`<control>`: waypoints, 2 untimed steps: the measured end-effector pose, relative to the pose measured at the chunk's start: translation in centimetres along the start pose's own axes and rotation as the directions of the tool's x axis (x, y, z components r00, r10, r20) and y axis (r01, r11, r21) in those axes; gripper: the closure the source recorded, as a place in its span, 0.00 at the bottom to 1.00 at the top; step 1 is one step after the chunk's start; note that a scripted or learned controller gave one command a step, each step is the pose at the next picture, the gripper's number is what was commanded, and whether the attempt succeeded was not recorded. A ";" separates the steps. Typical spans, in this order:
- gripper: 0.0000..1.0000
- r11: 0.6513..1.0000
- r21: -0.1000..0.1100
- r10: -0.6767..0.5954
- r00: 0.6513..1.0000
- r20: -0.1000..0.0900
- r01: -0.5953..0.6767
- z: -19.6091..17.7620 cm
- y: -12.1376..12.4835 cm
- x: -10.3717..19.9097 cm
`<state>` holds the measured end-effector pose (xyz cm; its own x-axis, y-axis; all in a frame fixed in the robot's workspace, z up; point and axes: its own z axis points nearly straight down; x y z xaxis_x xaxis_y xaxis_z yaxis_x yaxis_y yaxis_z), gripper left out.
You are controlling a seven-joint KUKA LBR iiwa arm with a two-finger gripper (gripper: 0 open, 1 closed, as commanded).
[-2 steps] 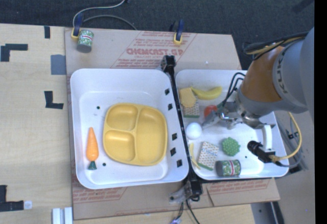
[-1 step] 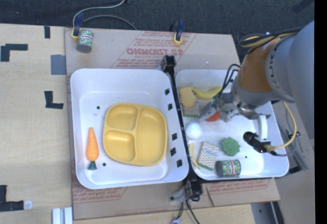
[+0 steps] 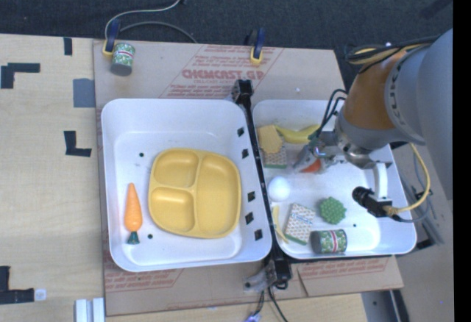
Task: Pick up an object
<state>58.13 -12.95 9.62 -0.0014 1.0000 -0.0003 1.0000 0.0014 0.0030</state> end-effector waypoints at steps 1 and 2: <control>1.00 1.000 0.003 -0.001 1.000 0.000 0.001 -8.8 -0.6 5.2; 1.00 1.000 0.004 -0.001 1.000 -0.001 0.001 -11.5 -0.8 9.5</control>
<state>57.32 -3.43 21.10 -0.0027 1.0000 0.0004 1.0000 0.0027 -0.0010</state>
